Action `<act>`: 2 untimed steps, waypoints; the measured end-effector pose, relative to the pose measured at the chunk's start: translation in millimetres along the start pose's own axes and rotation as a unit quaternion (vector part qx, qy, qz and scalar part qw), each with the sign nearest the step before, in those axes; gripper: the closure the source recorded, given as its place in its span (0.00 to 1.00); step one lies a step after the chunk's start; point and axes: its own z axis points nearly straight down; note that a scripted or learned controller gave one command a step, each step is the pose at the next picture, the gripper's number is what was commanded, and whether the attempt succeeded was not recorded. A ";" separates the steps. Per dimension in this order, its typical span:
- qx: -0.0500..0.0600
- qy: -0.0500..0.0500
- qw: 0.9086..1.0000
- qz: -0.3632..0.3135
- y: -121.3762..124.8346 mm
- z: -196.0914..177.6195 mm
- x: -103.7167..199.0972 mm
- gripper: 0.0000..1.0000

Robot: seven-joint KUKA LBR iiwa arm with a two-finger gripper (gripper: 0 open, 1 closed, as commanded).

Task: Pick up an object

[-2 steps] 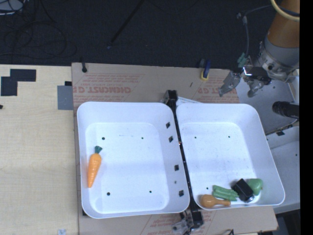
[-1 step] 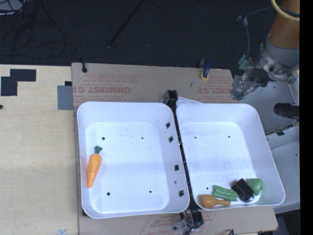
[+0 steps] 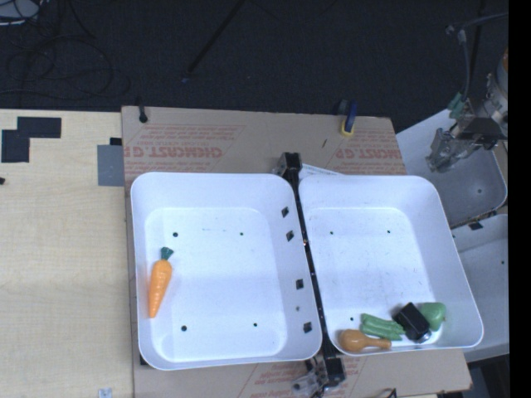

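An orange toy carrot [image 3: 158,283] with a green top lies near the left wall of the left bin [image 3: 207,187]. In the front right corner of the right bin [image 3: 373,187] sit a green pod-shaped piece [image 3: 381,327], a black block [image 3: 412,322], a rounded green item [image 3: 434,312] and a tan pear-shaped piece [image 3: 362,341], all packed close together. My gripper [image 3: 446,149] hangs off the bench beyond the right bin's far right corner, away from every object. Nothing shows in its grasp.
Both bins rest on a brown cardboard sheet [image 3: 249,143] with a black divider strip [image 3: 300,255] between them. A blue and yellow clip [image 3: 349,118] stands at the cardboard's far edge. A grey plate [image 3: 477,185] lies under the gripper at the right.
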 end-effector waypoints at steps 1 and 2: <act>0.006 0.001 1.000 -0.001 43.5 117.1 -22.3 1.00; -0.003 0.001 1.000 -0.005 45.2 22.8 39.2 1.00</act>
